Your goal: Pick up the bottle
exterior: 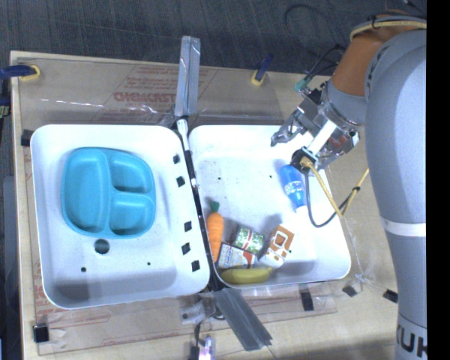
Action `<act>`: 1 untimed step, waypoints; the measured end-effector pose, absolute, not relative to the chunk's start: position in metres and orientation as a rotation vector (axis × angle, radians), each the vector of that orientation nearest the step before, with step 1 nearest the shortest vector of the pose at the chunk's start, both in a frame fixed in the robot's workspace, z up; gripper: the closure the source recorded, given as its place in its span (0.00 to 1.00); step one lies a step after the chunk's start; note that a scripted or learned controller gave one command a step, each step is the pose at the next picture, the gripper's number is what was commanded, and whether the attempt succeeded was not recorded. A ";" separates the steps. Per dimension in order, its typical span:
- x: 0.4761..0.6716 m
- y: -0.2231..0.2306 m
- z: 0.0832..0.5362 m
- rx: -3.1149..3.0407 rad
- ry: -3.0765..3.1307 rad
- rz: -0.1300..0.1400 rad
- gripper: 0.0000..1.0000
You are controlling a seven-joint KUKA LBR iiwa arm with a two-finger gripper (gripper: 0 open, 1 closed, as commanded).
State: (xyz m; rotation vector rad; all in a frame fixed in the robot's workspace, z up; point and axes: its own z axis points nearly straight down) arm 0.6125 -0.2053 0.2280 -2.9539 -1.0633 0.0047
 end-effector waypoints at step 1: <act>0.591 -0.201 0.101 -3.010 -0.884 0.008 0.00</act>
